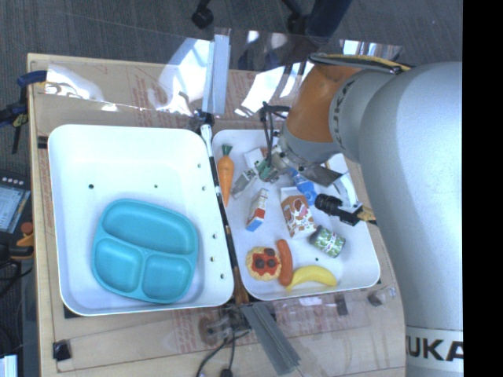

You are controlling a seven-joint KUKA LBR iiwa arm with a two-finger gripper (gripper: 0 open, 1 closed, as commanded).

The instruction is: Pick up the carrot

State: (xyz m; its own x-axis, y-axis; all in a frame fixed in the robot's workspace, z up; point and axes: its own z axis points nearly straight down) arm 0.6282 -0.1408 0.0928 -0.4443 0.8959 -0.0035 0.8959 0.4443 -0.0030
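Tapered orange carrot lies by the pincer, whose state I cannot tell

Carrot: orange, green top (pointing away), lying lengthwise against right bin's left wall.

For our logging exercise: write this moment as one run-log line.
task: pick up carrot | carrot: right bin, left edge, not held | gripper: right of carrot | blue tray: left bin

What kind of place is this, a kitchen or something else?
Probably a robot lab, not a kitchen: a KUKA arm reaches over two white bins, toy food such as a carrot, and office-chair wheels.
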